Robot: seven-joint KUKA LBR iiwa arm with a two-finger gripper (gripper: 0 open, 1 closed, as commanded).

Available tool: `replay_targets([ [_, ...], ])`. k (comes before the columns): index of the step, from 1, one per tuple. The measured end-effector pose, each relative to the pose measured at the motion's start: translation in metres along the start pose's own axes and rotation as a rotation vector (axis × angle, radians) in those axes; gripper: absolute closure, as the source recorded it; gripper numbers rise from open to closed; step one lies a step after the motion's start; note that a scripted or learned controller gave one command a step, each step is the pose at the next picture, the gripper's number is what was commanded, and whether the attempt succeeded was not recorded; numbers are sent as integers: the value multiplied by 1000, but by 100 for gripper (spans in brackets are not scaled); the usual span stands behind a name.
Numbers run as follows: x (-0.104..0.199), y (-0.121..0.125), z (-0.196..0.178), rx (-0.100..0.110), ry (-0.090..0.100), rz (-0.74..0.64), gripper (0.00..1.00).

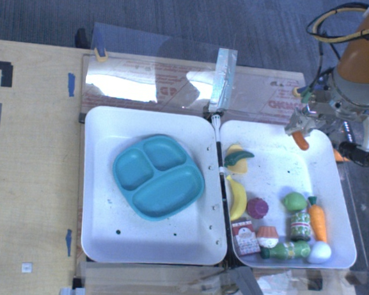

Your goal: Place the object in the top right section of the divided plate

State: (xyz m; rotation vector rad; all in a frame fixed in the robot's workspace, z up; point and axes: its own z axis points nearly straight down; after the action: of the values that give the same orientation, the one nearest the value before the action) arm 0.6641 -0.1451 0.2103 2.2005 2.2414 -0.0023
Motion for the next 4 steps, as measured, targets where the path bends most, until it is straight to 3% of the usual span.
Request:
replay_targets([
  [1,-11,0,98,10,2,76,100],
  [2,-34,-20,118,1,1,83,100],
  [3,-34,-18,106,-5,0,82,100],
  [4,45,-53,79,-3,4,44,100],
])
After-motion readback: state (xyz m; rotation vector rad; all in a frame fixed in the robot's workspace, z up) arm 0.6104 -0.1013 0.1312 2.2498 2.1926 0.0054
